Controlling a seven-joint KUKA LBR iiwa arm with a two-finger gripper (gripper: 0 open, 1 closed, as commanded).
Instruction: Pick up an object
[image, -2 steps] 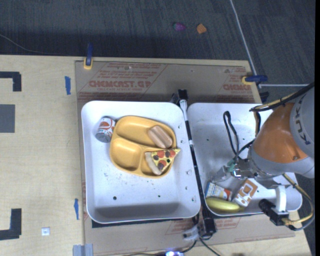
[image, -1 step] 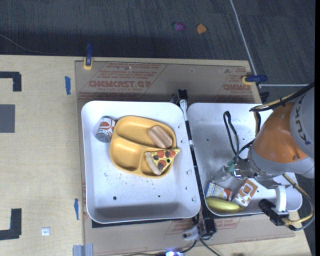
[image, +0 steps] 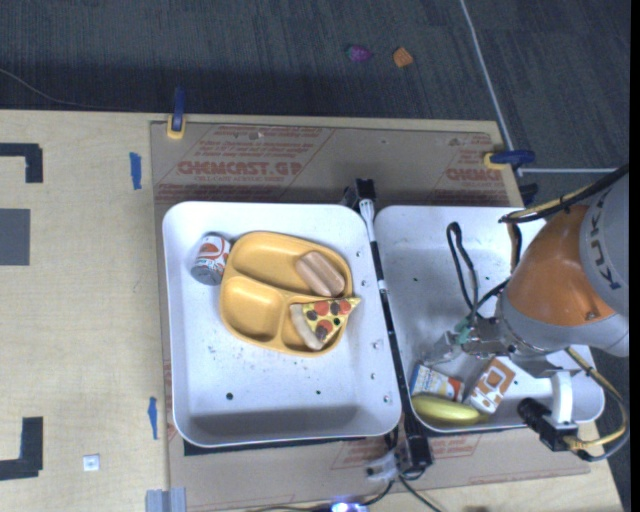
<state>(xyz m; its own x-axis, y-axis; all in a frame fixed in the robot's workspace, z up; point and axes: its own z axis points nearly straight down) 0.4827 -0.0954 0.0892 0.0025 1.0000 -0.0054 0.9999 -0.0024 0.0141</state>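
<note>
In the right bin (image: 420, 260), a yellow banana (image: 445, 409) lies at the front edge. A small white and orange carton (image: 434, 380) sits just behind it, and a brown and white box (image: 492, 385) lies to its right. My gripper (image: 474, 340) hangs low over the bin's front part, just above and behind the carton and the box. The arm's orange band (image: 560, 275) and grey wrist hide the gripper's upper part. Nothing can be seen held in it.
The left bin (image: 200, 390) holds a yellow divided plate (image: 250, 300) with a hot dog (image: 322, 271) and a pizza slice (image: 322, 320). A can (image: 209, 258) lies at the plate's left. Black cables (image: 460, 265) loop over the right bin.
</note>
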